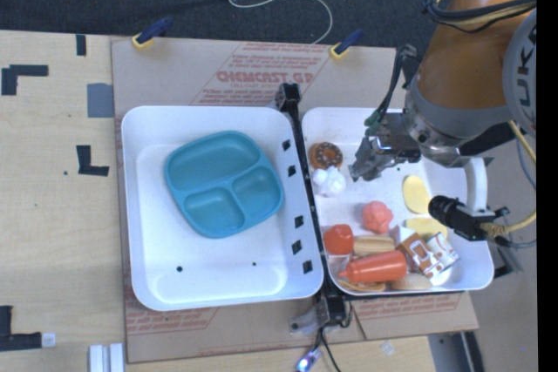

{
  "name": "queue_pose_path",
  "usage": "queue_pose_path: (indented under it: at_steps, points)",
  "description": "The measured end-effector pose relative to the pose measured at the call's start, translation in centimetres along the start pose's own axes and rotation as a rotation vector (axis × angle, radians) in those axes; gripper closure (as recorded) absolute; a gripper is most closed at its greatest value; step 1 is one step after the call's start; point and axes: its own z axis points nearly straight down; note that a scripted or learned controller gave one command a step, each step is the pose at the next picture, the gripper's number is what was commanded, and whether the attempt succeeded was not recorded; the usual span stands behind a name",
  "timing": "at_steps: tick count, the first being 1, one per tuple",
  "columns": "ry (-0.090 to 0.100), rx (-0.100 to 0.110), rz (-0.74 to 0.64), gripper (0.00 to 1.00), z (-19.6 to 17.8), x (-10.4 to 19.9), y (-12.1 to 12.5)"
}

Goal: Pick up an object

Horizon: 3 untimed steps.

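The right bin (471,279) holds several toy foods: a brown donut (326,155), a white lump (330,180), a pink piece (377,216), a red piece (338,239), a hot dog (377,267), a yellow piece (417,192) and a red-and-white packet (429,255). My gripper (368,165) hangs over the upper middle of this bin, right of the donut and the white lump and above the pink piece. Nothing shows between its fingers.
The left bin (148,274) holds a blue divided plate (224,182). A black divider (301,187) runs between the bins. Cardboard (261,70) lies under both, held by clamps at the back. A thin cable (288,0) loops over the dark floor behind.
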Motion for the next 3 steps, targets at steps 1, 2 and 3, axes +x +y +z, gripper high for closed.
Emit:
queue_pose_path:
  at_steps: [1, 2, 3]
  points:
    - [-0.003, 0.005, 0.006, 1.00, 1.9, 6.2, 1.8]
    - [-0.005, 0.011, 0.016, 1.00, 6.5, 3.2, -1.1]
    - [-0.002, -0.007, 0.006, 1.00, -5.3, 8.4, -1.9]
